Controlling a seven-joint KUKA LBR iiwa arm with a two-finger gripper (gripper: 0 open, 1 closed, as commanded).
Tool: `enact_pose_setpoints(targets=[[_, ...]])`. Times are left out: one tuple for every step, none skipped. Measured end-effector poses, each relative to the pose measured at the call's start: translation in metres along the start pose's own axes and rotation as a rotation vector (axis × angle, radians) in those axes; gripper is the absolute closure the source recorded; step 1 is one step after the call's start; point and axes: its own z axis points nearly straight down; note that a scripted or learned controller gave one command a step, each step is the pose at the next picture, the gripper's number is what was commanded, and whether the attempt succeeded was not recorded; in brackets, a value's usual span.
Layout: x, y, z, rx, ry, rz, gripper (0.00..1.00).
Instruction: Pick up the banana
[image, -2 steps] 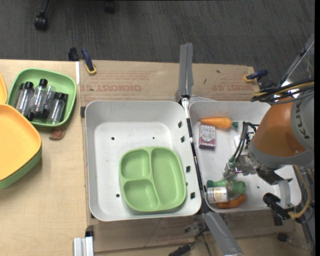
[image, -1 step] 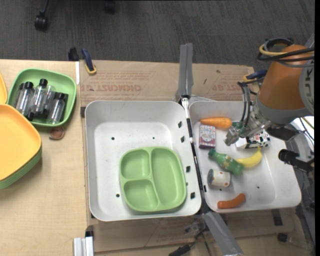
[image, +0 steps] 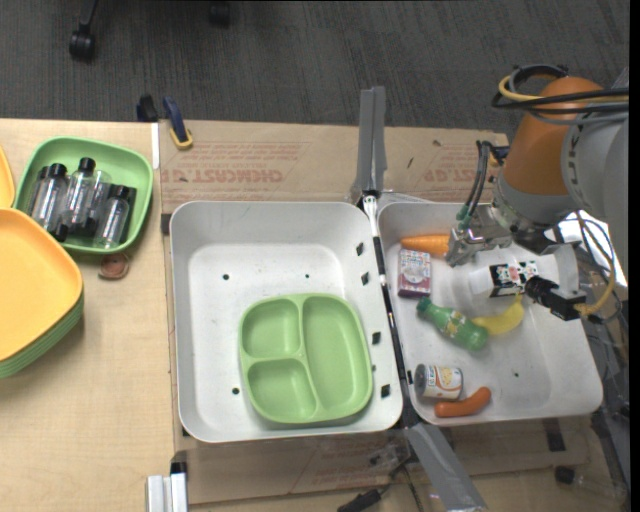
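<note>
A: Report on the banana (image: 505, 319); location first.

B: It lies in the right bin (image: 560, 385), a little toward 2 o'clock of that bin's middle; only a curved yellow stretch shows, the rest is covered by the gripper's white body. A green bottle (image: 455, 325) touches it or nearly so at its 9 o'clock.

A: Handling?

B: In my judgement light, soft under the skin, smooth and curved; it would bruise under a hard pinch and could roll out of a loose one. Best hold is across the thick middle, square to its length; the ends taper and would slip.

A: Neighbours?

B: A carrot (image: 427, 243) at 11 o'clock near the bin's back wall; a small purple carton (image: 414, 272) at 10 o'clock; a small jar (image: 440, 381) and an orange sausage-shaped item (image: 465, 402) at 7 o'clock, well apart. The left bin (image: 200, 300) holds a green divided tray (image: 305, 357).

A: Arm pose?

B: It enters from 3 o'clock; the orange band sits high at 1 o'clock of the banana, the wrist bent down into the bin; the gripper (image: 478, 290) is low, just at the banana's 10 o'clock, close over it.

A: Fingers?

B: Cannot tell whether wide or narrow; nothing confirms a hold.
</note>
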Motion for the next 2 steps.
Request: enact_pose_setpoints(targets=[[0.044,-0.049,-0.129,0.0,0.0,-0.095,1.0],[0.062,-0.088,-0.054,0.003,0.001,0.319,1.0]])
